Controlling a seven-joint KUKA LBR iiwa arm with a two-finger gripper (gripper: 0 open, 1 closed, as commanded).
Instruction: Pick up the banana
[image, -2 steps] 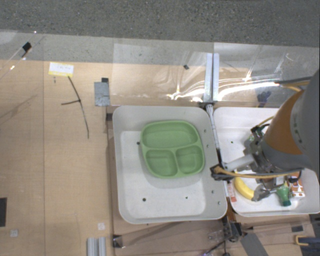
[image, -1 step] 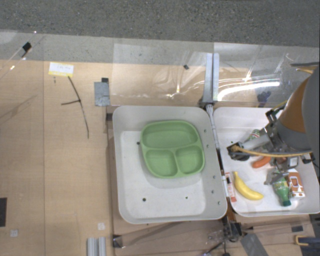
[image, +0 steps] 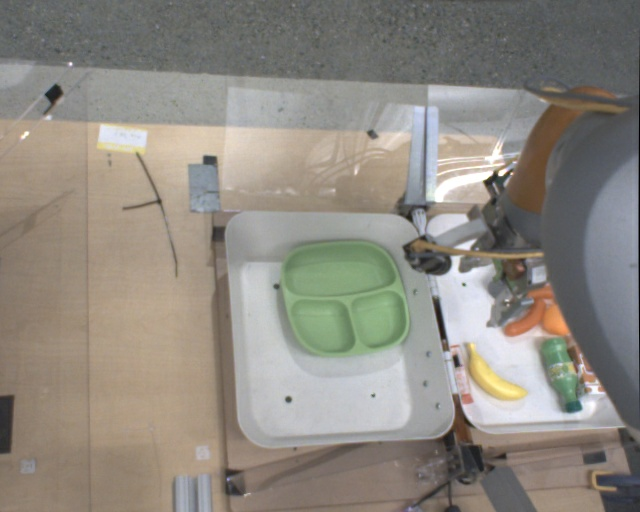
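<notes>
I'm watching the grey arm (image: 590, 250) reaching in from the right, its bulk covering much of the right bin (image: 475, 415). The left bin (image: 250, 400) is sitting beside it, touching along the shared edge, and it is carrying a green divided plate (image: 345, 297) toward its far side. The plate has three compartments and is lying flat.

In the right bin, the gripper (image: 508, 300) is hovering over the far-middle part, just above an orange carrot-like thing (image: 530, 318). I cannot tell how its claw is set; the metal parts are blurring together there.

The banana (image: 492, 374) is lying flat on the near side of the right bin, toward its left wall, apart from the gripper. Just right of it a green bottle (image: 562, 374) is lying on its side.
</notes>
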